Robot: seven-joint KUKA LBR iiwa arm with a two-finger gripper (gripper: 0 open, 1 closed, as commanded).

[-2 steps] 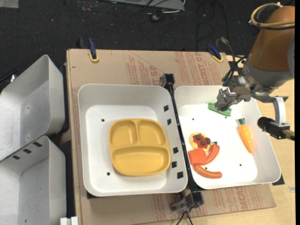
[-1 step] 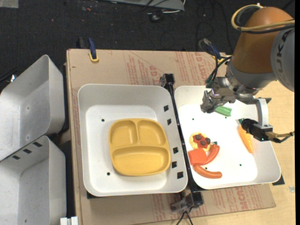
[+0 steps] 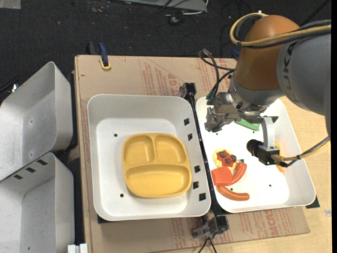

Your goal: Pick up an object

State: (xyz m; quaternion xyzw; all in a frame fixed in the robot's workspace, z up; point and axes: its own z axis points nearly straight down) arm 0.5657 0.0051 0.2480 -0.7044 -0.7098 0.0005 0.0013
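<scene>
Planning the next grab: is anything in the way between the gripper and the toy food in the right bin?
Nothing visible blocks it. The gripper hangs over the right bin, and the toy food lies uncovered on the bin floor just toward the front edge from it, with bare white floor between.

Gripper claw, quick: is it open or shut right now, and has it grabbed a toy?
Gripper: open or shut cannot be told from this view; it sits above the right bin, and no toy shows in its grasp.

We take this for a robot lab, probably: a grey arm (image 3: 295,51) over white bins (image 3: 100,141), loose cables (image 3: 221,83), a cardboard-topped bench (image 3: 137,73).
</scene>
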